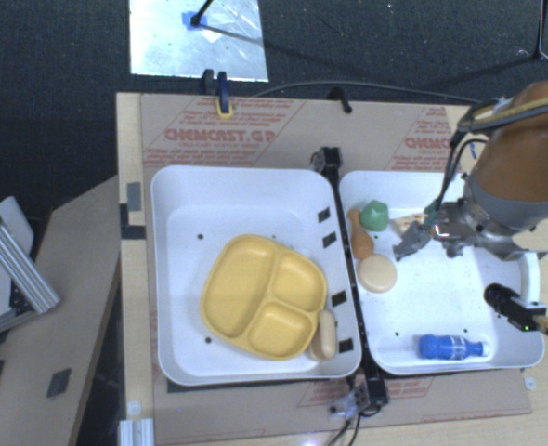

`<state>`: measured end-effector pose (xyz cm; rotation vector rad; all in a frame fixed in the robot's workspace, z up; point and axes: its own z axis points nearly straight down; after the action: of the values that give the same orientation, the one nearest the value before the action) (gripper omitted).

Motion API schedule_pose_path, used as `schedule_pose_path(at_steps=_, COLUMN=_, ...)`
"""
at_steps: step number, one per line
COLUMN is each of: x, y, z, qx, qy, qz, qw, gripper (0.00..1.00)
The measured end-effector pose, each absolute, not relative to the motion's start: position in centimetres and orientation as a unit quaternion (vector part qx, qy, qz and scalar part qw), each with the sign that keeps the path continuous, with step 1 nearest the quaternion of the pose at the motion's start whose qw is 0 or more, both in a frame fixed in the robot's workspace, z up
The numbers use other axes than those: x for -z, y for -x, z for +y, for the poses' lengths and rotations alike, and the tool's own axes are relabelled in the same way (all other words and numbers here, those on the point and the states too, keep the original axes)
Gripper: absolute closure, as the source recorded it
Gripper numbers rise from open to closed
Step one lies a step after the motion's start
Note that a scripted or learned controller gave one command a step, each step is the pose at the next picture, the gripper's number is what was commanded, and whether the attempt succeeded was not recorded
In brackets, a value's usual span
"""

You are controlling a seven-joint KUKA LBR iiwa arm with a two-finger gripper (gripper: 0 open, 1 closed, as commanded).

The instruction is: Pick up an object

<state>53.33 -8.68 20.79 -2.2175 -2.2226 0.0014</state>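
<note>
Where perhaps bare, pincer [410, 242] (right bin [460, 295])

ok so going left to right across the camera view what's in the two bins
yellow divided tray → tan oval piece → orange carrot-like stick → green cup-like piece → blue bottle

I see the divided tray [263, 295] in the left bin [186, 203], a bun [325, 334] at its right. In the right bin [460, 305], the bottle [450, 347] lies nearest me.
</note>
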Motion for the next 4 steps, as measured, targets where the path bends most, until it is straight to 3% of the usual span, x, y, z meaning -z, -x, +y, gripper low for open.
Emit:
schedule_pose_path(at_steps=2, x=-8.7, y=-53.6, z=-8.8, qx=0.0018, qy=0.707, qz=-0.707, qw=0.0, gripper=0.0)
schedule_pose_path(at_steps=3, x=-10.3, y=-54.0, z=-8.8, qx=0.005, qy=0.706, qz=-0.708, qw=-0.005, gripper=1.0)
schedule_pose_path(at_steps=4, x=-14.9, y=-53.8, z=-9.6, qx=0.0011, qy=0.707, qz=-0.708, qw=-0.002, gripper=1.0)
